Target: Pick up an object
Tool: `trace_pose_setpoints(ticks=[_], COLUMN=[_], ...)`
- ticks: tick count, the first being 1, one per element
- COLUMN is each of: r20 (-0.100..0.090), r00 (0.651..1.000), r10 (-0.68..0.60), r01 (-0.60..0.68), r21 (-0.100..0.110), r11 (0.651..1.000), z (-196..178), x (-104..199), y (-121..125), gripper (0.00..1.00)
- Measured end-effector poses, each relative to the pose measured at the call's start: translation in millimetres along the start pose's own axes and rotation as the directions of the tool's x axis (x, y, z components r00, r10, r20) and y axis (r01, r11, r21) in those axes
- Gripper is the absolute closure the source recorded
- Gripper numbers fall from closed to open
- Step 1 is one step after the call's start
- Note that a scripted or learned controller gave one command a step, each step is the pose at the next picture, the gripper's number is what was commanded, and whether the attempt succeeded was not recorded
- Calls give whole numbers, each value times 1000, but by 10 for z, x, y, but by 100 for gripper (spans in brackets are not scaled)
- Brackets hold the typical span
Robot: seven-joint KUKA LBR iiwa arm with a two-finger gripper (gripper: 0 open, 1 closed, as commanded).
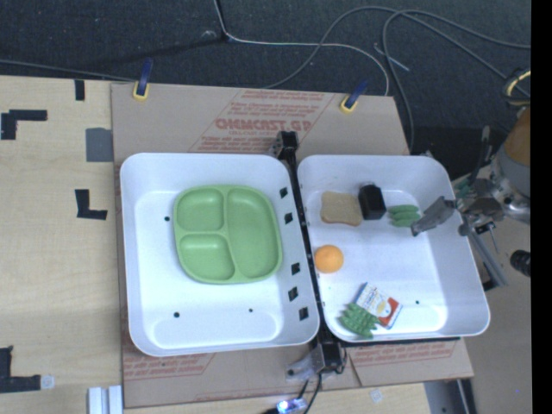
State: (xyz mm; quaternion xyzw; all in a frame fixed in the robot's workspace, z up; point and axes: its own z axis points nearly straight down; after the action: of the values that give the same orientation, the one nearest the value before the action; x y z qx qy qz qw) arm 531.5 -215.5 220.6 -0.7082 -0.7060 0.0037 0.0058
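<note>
The right bin [461,317] holds several small objects: a tan bread slice [341,209], a black block [371,201] touching it, a small green piece [403,215], an orange ball [329,259], a white and red carton [379,305] and a green leafy toy [355,321]. My gripper [447,222] hangs over the bin's right rim, just right of the small green piece. It stands open with nothing between its fingers.
The left bin [138,257] carries a green divided plate [228,234]. A black divider with clips [297,231] runs between the bins. Cables [345,33] lie on the dark floor behind the bench.
</note>
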Motion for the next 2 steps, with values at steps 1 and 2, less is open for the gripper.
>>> trace_pose_setpoints(ticks=[1,2], r20=[3,3], r00=[1000,1000], r10=[-4,-3], r01=[4,3], r21=[-12,-8], r11=[1000,1000], z=[-67,441], x=[4,105], y=[28,26], gripper=[0,0])
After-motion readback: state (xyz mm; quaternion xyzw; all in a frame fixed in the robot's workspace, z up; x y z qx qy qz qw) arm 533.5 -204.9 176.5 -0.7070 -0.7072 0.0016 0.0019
